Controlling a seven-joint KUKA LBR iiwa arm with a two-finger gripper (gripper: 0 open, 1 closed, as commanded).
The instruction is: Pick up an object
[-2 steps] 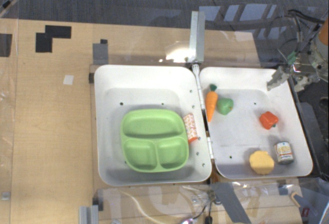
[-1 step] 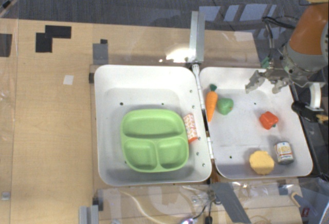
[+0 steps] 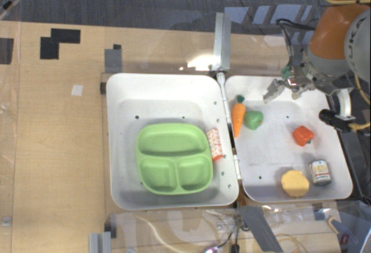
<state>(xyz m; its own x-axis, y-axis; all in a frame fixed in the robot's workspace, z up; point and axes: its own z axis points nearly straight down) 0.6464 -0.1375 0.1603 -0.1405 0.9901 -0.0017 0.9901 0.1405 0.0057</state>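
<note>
Across the light wooden surface, two shallow white bins were set side by side, their inner rims touching along the middle. Over the upper right corner of the scene the grey arm with its orange band was seen reaching in, and its jaws were held above the far edge of the right bin. The two fingers were spread apart, with nothing between them.

The left bin was found to carry a green divided plate, lying flat in its nearer half with three compartments showing. Just beside the plate's right edge, against the bin's right wall, a small packet with a red and white print was laid.

Within the right bin, five things were spread out. An orange toy carrot with a green tip was lying along the left wall, and a green rounded object was resting just beside it, possibly touching it. A yellow rounded piece was placed near the front edge, with a small tin close by on its right. A red object was seen alone toward the right side, well apart from the carrot. All of these were lying below and clear of the fingers; none was gripped.
</note>
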